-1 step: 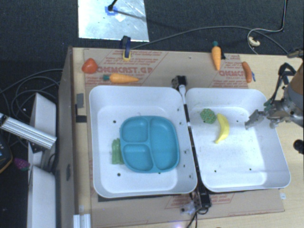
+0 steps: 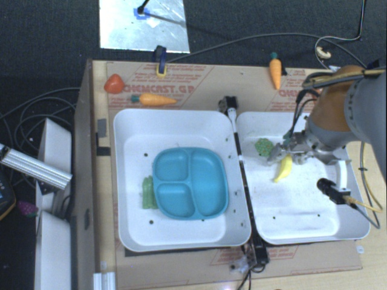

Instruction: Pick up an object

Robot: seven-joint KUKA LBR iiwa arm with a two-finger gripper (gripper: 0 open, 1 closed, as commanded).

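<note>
Both white bins [image 2: 181,234] look like smooth moulded plastic with a faint sheen. The blue divided plate [image 2: 190,183] is glossy plastic. The worktop [image 2: 199,86] is covered in matt brown printed cardboard. The yellow banana [image 2: 282,169] and far carrots [image 2: 276,72] look like smooth toy plastic. The far sheet [image 2: 144,17] appears shiny and metallic.

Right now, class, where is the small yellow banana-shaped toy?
The small yellow banana-shaped toy lies in the right white bin, near its upper middle, just below the gripper and right of the green leafy toy.
</note>
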